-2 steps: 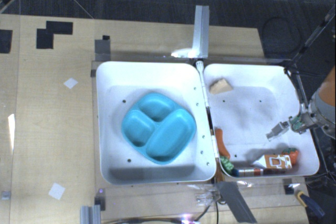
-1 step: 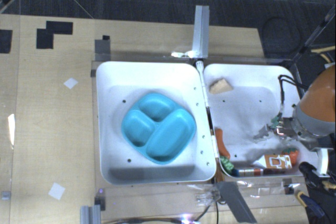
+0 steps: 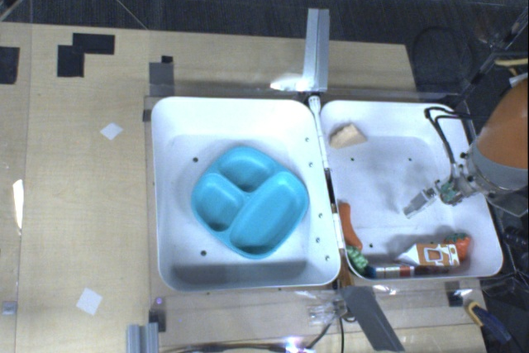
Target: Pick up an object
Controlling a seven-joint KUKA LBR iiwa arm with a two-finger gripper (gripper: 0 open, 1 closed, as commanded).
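Lying along right bin's (image 3: 496, 260) near wall: orange-labelled bottle (image 3: 434, 255), carrot-like toy (image 3: 350, 231), details blurred. Gripper (image 3: 423, 201) above bare floor, fingers' state impossible to tell. Glossy blue 3-compartment dish (image 3: 250, 200) in left bin (image 3: 169, 178).

Grey arm entering from right, tool (image 3: 419, 202) angled left, seemingly low

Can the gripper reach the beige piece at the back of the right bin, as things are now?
Probably yes. The gripper hangs over bare floor in the right bin, and nothing lies between it and the beige piece, which sits alone near the divider.
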